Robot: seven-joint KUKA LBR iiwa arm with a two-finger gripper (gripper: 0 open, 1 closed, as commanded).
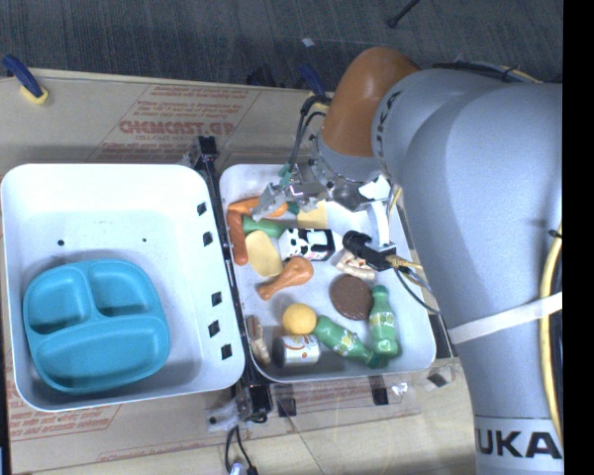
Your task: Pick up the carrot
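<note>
The carrot (238,237) is a long orange piece with a green top, lying along the left wall of the right bin (416,310). Its upper end lies close to another small orange piece (245,207). My gripper (280,198) hangs low over the back of the right bin, just right of the carrot's upper end and very near it. The grey wrist and cables cover the gripper's tip, so I cannot see whether anything is held.
The right bin also holds a yellow piece (264,254), a drumstick (287,277), a black-and-white block (308,243), a brown disc (352,298), a yellow ball (299,319), a can (299,350) and green bottles (381,327). A blue divided tray (97,323) lies in the left bin (99,201).
</note>
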